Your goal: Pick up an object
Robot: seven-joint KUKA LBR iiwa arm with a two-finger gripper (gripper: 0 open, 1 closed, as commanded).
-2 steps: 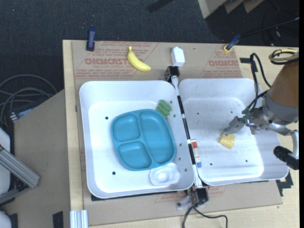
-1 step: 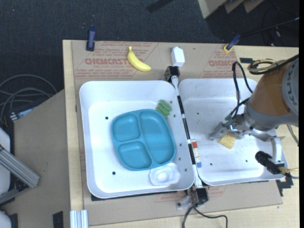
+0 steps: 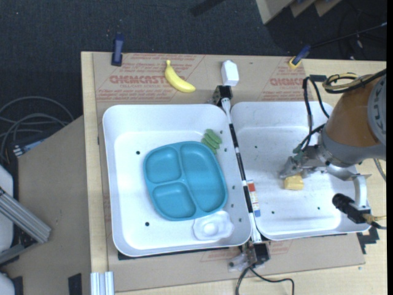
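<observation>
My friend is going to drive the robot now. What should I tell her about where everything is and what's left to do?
Gripper: low in the right bin, just above and left of the small yellow block; whether it is open or shut is too hard to see.
Yellow block: lying on the right bin's floor, nothing visibly gripping it.
Left bin: holds a blue divided tray, a green piece at the tray's top right corner, and a white object just below the tray.
Banana: on the board beyond the bins.
Done: nothing lifted yet.
Left: grasp an object, likely the yellow block, and lift it.
</observation>
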